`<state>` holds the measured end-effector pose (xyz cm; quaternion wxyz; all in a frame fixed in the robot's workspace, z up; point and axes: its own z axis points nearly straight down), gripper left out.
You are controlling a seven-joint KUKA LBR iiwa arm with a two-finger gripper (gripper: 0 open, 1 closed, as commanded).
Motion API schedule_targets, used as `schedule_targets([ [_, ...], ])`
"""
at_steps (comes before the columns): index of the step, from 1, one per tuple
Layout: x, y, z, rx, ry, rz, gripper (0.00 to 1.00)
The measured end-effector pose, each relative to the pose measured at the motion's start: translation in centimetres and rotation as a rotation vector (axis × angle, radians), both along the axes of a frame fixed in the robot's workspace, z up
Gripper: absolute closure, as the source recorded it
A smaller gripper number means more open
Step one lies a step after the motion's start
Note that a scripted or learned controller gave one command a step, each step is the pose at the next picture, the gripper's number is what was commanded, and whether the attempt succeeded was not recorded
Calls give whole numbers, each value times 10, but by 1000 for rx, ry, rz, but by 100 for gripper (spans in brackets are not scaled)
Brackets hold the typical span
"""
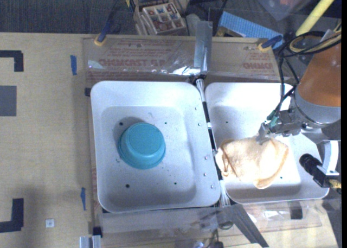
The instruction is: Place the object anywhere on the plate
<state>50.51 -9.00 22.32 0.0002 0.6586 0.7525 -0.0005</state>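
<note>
Nearest me, along the bottom of the frame, I see the pale wooden counter [43, 160] with black marks at its left edge and bits of blue tape. On it sit the two white bins. In the right bin [238, 100], at the lower right of the frame, lies the cloth [255, 161], a crumpled tan piece against that bin's left wall. The gripper [269, 129] is right at the cloth's upper edge, touching or just above it; I cannot tell how its fingers stand, nor whether they have any of the cloth between them. The arm [320, 87] comes in from the right edge. In the left bin [108, 97], at frame centre-left, the blue plate [142, 145] rests alone, well apart from the cloth. Farther back I see cardboard [141, 59] behind the bins, then clutter on the floor.
</note>
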Motion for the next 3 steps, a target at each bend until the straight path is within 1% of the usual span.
schedule_targets([
  [1,5,52,8,1,1,399,100],
  [2,7,109,4,2,2,799,100],
  [3,21,155,-6,0,-3,1196,100],
])
